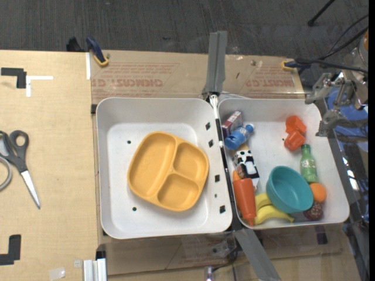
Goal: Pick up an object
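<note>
- Two white bins side by side at mid-frame: left bin [111, 174], right bin [266, 113].
- In the left bin, a yellow plate [169, 171] with three compartments, lying flat near the middle.
- In the right bin, toward its upper left, a small box [232, 120] and just below it a blue toy [239, 136].
- Below those, a black-and-white toy [246, 164] against the left wall.
- Along the lower left of the right bin, a carrot [244, 199], beside a banana [270, 211].
- Teal bowl [289, 188] at lower middle, touching the banana.
- Orange toy [295, 132] at upper right of that bin; green bottle [308, 164] below it.
- Orange ball [317, 192] and a dark item [313, 212] in the lower right corner, just beside the bowl.
- Scissors [20, 163] on the counter [47, 215] at far left, well apart from the bins.
- Gripper [337, 101] at the right edge, over the right bin's upper right rim; cannot tell whether released or clenched, too blurred and cluttered.
</note>
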Robot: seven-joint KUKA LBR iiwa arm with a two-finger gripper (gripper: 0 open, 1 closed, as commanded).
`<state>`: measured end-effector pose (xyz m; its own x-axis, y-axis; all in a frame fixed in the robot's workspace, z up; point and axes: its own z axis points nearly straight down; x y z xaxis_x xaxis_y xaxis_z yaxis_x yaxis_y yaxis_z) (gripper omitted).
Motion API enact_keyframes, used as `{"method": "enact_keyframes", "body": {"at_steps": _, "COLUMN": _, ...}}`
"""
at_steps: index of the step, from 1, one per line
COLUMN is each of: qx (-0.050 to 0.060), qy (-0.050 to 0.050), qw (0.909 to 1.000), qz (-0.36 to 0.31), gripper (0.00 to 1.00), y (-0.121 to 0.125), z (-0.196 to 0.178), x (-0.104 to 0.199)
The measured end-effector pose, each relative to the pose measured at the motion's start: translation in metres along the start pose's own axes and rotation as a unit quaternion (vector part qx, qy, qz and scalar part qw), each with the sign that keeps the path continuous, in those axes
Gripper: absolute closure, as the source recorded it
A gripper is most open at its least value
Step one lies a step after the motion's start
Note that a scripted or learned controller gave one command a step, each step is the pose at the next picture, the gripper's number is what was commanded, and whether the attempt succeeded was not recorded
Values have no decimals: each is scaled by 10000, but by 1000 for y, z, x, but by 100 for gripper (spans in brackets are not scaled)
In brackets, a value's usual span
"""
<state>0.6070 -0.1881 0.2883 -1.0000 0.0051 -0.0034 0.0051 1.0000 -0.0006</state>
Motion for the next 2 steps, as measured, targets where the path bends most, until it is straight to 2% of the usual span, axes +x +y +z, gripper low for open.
{"method": "enact_keyframes", "body": {"at_steps": 1, "qx": 1, "qy": 7, "qw": 9996, "qz": 273, "gripper": 0, "y": -21, "z": 138, "x": 40}}
{"method": "enact_keyframes", "body": {"at_steps": 2, "qx": -24, "qy": -48, "qw": 9998, "qz": 197, "gripper": 0, "y": -29, "z": 191, "x": 84}}
